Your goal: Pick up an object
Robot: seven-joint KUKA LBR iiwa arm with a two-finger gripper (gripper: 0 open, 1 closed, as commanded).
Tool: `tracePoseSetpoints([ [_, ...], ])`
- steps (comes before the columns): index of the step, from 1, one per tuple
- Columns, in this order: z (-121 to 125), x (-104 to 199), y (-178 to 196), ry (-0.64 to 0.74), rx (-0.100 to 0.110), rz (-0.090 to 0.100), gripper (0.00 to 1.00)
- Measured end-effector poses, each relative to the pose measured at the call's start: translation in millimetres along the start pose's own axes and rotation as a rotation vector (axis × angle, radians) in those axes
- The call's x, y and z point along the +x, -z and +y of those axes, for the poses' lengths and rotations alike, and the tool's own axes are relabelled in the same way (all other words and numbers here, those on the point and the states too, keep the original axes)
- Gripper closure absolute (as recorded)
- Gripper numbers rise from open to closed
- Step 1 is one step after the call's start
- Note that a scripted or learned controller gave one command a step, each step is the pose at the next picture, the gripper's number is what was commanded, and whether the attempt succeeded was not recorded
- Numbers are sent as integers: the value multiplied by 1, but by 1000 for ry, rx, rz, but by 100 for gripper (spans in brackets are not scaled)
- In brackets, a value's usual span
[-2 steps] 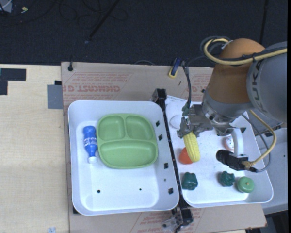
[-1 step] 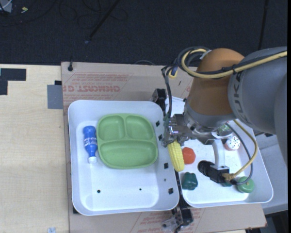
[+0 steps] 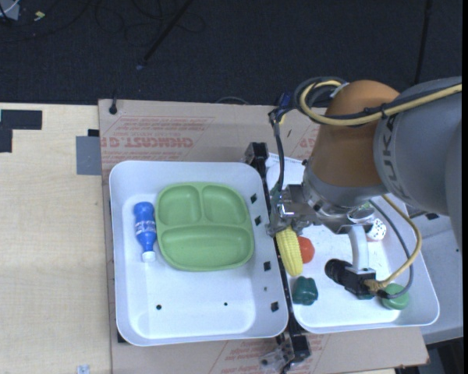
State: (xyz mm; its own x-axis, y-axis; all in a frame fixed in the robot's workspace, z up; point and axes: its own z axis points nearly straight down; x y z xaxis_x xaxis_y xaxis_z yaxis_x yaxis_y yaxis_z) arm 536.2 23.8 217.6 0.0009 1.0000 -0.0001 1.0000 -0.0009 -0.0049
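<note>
My gripper [image 3: 283,223] hangs low at the left edge of the right bin [image 3: 423,306], beside the wall shared by the two bins. Directly below it in the view lies a yellow corn cob [image 3: 289,254], its upper end touching or tucked under the gripper. A small orange-red piece [image 3: 306,249] sits against the cob's right side. A dark green object [image 3: 304,290] lies just in front of the cob. The arm's grey and orange wrist covers the back of this bin.
The left bin [image 3: 187,319] holds a green divided plate [image 3: 204,227] and a blue bottle [image 3: 144,229] with a white cap along its left. A white die [image 3: 377,230] and a pale green object [image 3: 395,299] lie in the right bin's right part.
</note>
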Motion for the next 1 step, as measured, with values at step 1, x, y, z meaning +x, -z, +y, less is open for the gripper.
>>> tracePoseSetpoints([
  [1,-4,11,16,3,-2,1,100],
])
